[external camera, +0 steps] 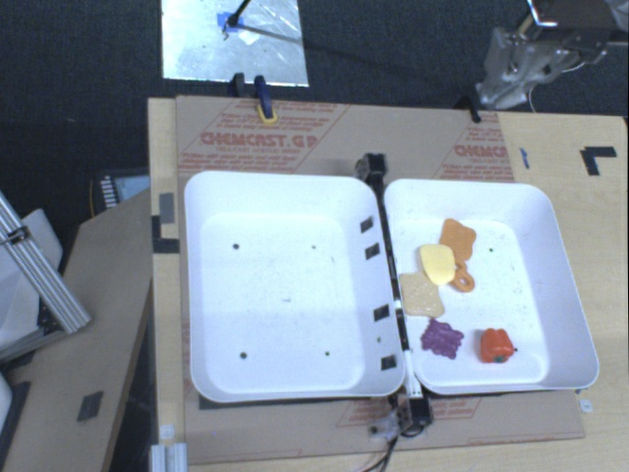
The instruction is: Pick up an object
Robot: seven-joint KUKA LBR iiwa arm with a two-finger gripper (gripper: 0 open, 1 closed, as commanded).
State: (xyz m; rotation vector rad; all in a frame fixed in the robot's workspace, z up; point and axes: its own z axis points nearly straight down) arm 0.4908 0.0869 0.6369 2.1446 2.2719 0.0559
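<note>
Dark speckled carpet [79, 47] all around; shiny metal sheet [234, 28] lying on it at top. Brown "CHEMCAST GP" board [324, 131] covering the bench. Aluminium rail [39, 273] at left.

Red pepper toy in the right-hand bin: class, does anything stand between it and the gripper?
Nothing visible does. The gripper is raised beyond the right bin's far rim, and the red pepper toy lies uncovered near the front wall, apart from the purple piece beside it.

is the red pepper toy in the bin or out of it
In. The red pepper toy lies on the floor of the right bin, near its front right corner, beside the purple piece.
</note>
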